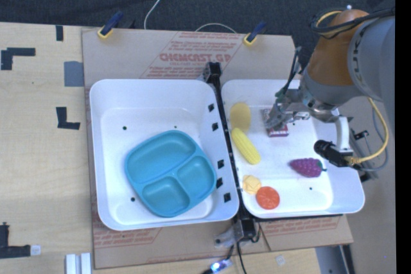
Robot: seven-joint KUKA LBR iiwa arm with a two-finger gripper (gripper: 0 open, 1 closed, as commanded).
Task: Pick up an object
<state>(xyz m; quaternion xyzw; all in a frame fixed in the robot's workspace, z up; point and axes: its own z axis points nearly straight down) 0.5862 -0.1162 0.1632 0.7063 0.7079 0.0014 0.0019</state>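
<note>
My gripper (277, 120) hangs low over the upper middle of the right bin (347, 199), reaching in from the right. Directly under its tip lies a small purple and white object (278, 132); I cannot tell whether it is touching it. To the gripper's left sit a round yellow fruit (240, 114) and a yellow corn cob (246, 145). A purple grape bunch (306, 167) lies at the lower right. An orange round fruit (268, 197) and a small yellow-orange piece (251, 183) rest near the front edge.
The left bin (103, 106) holds a blue divided plate (170, 172). A black divider (220, 131) runs between the bins. The grey arm with its orange band (334, 61) and cables (369, 154) overhang the right bin's right side.
</note>
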